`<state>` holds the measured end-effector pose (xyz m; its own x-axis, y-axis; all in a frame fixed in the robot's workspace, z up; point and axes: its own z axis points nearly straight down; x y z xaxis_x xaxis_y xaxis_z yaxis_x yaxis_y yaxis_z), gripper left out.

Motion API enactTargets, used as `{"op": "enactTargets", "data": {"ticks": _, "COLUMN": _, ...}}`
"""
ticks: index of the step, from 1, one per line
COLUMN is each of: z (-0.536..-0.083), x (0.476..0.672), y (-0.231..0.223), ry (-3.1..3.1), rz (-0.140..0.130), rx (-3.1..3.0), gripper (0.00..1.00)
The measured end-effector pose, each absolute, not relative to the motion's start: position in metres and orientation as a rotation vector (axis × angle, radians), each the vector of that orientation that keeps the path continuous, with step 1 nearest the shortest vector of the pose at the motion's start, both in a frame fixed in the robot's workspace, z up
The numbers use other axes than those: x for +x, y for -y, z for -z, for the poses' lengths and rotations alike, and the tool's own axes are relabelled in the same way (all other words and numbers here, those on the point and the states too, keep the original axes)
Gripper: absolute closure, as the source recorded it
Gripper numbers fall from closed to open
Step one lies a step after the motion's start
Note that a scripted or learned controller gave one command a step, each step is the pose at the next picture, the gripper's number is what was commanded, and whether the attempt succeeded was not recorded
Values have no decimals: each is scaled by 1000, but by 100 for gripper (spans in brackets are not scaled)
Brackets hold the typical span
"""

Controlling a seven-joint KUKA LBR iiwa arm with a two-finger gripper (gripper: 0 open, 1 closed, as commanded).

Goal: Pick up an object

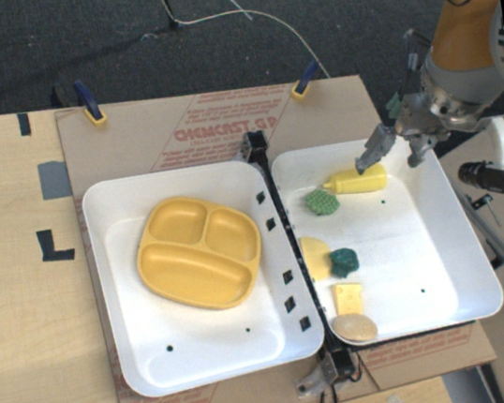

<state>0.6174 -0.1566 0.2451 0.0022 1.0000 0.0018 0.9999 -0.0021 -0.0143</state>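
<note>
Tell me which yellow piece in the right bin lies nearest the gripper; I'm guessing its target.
The long yellow corn-like piece at the bin's far side, directly under the gripper. The pale round piece and the yellow block lie farther off, by the divider.

Smooth glossy plastic tray (200, 251) — bins (124, 292) matt white plastic.

I am looking down at a robotics lab setup: a plywood worktop (18, 280) with black tape marks, a cardboard sheet (212, 126) held by blue-and-yellow clamps (87, 102), two white bins (130, 357) left of my hand (393, 147), dark carpet (37, 40) and trailing cables (270, 17) beyond.
</note>
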Motion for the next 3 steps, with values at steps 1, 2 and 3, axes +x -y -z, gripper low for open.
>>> {"op": "enactTargets", "data": {"ticks": 1, "z": -253, "x": 620, "y": 156, "ry": 2223, "rz": -2, "rx": -2219, "gripper": 0}}
{"op": "enactTargets", "data": {"ticks": 2, "z": -195, "x": 615, "y": 146, "ry": 2220, "rz": -7, "rx": -2216, "gripper": 0}}
{"op": "enactTargets", "data": {"ticks": 3, "z": -149, "x": 620, "y": 148, "ry": 2220, "rz": -7, "rx": -2218, "gripper": 0}}
